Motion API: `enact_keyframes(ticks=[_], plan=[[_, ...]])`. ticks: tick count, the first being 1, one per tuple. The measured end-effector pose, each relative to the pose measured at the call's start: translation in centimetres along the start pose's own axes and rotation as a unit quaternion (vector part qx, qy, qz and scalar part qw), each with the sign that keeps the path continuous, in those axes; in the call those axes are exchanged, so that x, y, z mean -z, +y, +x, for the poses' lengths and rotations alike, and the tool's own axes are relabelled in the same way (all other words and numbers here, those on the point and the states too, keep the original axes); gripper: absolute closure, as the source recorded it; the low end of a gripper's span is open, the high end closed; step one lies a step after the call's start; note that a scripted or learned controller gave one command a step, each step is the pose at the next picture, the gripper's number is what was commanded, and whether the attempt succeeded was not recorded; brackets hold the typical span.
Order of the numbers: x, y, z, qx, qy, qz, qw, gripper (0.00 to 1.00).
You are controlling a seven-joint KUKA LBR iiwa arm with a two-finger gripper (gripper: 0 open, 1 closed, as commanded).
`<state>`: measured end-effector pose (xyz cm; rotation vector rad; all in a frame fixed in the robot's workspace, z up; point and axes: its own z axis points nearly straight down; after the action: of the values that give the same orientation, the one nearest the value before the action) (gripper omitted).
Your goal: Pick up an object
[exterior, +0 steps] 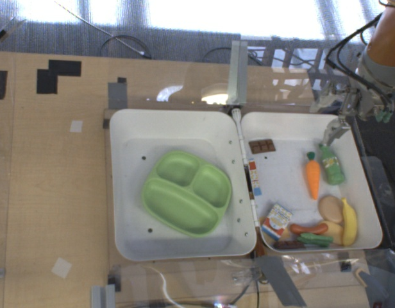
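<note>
Arm at the upper right, its gripper (336,128) hanging over the far right of the right bin (284,169).

The gripper sits just above a small green bottle (331,166); whether it touches the bottle, or whether its tips are spread or pressed together, I cannot tell from this slant. A carrot (312,176) lies just left of the bottle. A brown chocolate bar (261,147) rests near the bin's upper left. Along the lower edge crowd a banana (349,222), a tan egg-like lump (330,207), a small carton (277,220), a red sausage (308,228) and a green pod (315,239). The left bin (130,172) holds a green divided plate (186,191).
</note>
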<state>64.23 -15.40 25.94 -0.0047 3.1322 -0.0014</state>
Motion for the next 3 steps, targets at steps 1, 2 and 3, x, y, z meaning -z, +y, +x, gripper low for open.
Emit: enact_keyframes(ticks=[1,2,3], plan=[[-16.3,1.1,-2.0,-0.107,0.002,0.000,0.9943,0.00],[-17.1,-0.1,3.2,-0.175,-0.001,0.000,0.9846,0.00],[-15.5,0.1,2.7,-0.171,-0.009,0.000,0.9853,1.00]])
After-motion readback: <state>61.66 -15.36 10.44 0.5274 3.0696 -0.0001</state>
